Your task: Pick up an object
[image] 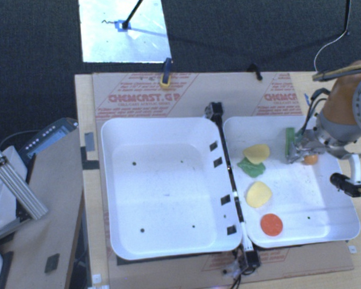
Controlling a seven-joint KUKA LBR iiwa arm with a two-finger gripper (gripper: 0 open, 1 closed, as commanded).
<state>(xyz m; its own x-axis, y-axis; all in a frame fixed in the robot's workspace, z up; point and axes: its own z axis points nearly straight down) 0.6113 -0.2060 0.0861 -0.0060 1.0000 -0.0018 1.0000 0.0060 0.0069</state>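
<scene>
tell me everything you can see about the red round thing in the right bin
The red round thing is a small flat disc, orange-red, matte and plain, with no markings visible. It lies flat on the floor of the right bin, near the bin's front-left corner. It sits just below the lower yellow piece, with a narrow gap between them, and touches nothing but the bin floor. The hand is far from it, up at the bin's back right.

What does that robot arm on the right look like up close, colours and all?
The arm is grey, rounded metal with an orange band above the wrist. Thin black cables loop along its side. It ends in a small gripper of grey metal. A black rod-like piece juts out below the wrist.
</scene>
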